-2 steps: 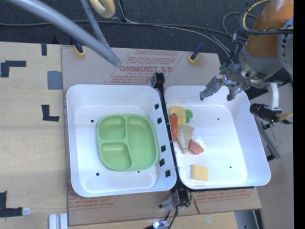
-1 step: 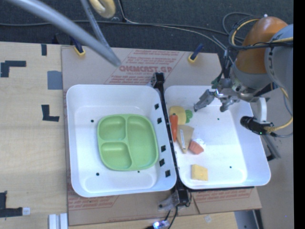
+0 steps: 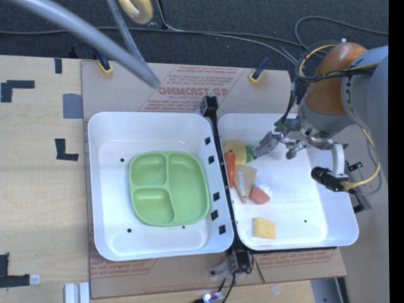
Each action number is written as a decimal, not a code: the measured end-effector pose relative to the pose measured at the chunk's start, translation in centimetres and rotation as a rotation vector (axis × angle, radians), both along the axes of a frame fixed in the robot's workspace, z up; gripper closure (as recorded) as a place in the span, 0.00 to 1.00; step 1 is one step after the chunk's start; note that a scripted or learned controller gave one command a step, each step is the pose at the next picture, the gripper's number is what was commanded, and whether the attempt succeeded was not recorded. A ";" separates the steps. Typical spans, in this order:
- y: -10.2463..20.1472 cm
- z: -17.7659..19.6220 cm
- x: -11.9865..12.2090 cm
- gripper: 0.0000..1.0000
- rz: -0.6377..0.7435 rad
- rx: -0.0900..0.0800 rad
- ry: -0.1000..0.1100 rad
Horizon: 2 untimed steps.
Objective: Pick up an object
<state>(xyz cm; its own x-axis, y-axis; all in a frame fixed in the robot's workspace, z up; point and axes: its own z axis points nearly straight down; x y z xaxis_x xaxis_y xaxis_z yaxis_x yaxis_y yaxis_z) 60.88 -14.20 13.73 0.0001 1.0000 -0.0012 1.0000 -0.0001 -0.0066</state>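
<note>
Beside the gripper (image 3: 273, 142), toy foods (image 3: 243, 169) crowd the right bin (image 3: 315, 226).

A green divided tray (image 3: 168, 188) lies in the left white bin (image 3: 104, 163); cardboard sheet (image 3: 189, 87) and yellow clamps (image 3: 105, 66) sit along the table's (image 3: 38, 169) far edge.

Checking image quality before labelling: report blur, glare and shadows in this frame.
Camera view: the grey bar crossing the top left is out of focus; the white bins are bright but not blown out; the gripper casts soft shadow; the small food items look slightly blurred.
</note>
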 end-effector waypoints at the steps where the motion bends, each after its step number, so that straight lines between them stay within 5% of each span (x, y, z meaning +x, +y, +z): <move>1: 0.0 -5.3 0.0 0.00 0.002 -0.001 -0.005; 2: 0.1 -4.0 0.1 1.00 0.003 0.000 -0.007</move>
